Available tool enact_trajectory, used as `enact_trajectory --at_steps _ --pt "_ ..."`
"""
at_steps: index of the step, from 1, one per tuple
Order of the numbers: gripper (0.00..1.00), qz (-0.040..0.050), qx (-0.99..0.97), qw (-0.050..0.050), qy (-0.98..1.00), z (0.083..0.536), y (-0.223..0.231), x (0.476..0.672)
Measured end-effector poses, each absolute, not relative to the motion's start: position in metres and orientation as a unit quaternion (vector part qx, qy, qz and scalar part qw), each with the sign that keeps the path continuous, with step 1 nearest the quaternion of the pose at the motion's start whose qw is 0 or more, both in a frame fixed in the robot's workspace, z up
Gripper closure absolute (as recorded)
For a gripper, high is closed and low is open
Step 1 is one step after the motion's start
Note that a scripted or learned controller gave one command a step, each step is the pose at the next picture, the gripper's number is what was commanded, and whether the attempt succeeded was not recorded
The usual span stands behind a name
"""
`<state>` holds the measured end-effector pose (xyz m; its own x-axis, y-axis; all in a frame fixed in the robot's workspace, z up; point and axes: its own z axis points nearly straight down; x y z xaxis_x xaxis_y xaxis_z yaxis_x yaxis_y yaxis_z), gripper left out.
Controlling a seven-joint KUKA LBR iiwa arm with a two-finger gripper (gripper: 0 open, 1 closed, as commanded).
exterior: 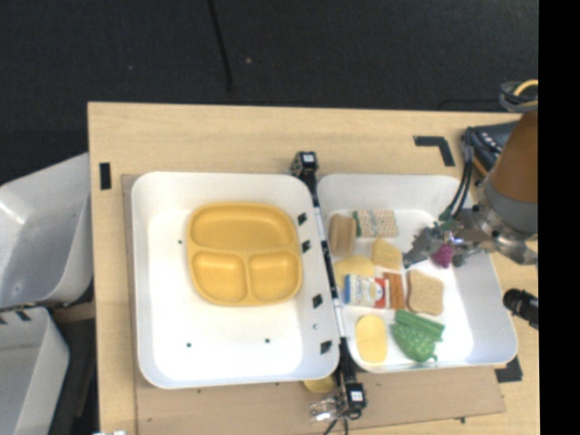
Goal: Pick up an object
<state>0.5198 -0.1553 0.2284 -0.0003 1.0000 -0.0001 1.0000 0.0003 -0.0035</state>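
You have open floor along the right bin (471,338)'s far right side and front right corner. Its left half is crowded with food pieces (379,288) lying close together. In the left bin (154,333), the yellow tray (245,252) takes the middle, leaving bare margins around it.

Below me the light wooden bench (208,139) carries two shallow white bins side by side. The left bin (163,333) holds a yellow divided plate (244,251) with one wide compartment above two smaller ones, lying flat near the bin's middle. The right bin (480,329) sits touching it along a row of black clips (319,270). Black corner marks (435,145) lie on the bench top.
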Motion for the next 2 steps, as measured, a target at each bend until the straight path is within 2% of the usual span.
enact_trajectory --at_steps 1,2 --pt "0.0 0.0014 -0.705 0.003 -0.709 0.196 -0.09 0.551" --pt "0.0 0.003 -0.708 0.003 -0.706 0.15 -0.098 0.515"
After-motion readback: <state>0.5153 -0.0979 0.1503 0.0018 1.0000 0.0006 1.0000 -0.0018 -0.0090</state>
